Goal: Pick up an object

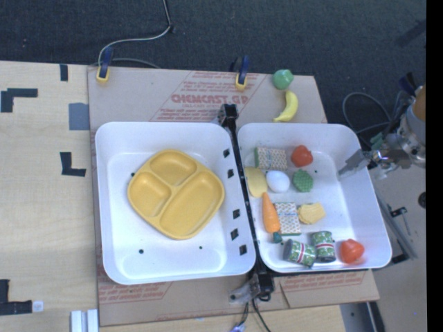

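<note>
Apparently free of any load, the hand hangs over the right bin near a red tomato; finger spread unclear.

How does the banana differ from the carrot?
The banana is yellow and curved; the carrot is orange and straight. The banana lies on the cardboard outside the bins, beside a green ball; the carrot lies inside the right bin among other toy foods. Both are long and lie flat.
</note>
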`<act>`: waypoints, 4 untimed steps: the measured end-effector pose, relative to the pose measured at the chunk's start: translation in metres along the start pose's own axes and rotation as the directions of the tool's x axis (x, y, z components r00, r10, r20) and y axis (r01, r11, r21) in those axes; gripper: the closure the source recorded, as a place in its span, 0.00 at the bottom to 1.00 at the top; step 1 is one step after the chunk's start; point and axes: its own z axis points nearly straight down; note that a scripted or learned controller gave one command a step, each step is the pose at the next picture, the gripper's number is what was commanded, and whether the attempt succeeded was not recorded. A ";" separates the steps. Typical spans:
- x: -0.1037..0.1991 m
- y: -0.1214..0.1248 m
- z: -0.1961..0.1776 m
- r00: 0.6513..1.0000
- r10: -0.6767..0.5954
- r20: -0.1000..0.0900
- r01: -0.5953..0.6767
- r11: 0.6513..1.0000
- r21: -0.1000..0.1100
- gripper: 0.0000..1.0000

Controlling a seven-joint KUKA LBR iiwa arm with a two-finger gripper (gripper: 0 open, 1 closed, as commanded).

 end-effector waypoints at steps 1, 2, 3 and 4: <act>0.022 0.023 0.130 1.000 0.000 -0.002 0.000 1.000 0.003 0.00; 0.109 0.031 0.156 1.000 -0.002 0.000 0.002 1.000 -0.004 0.00; 0.119 0.006 0.156 1.000 0.000 0.003 0.000 1.000 -0.008 0.00; 0.095 -0.032 0.156 1.000 0.000 0.002 0.000 1.000 -0.007 0.00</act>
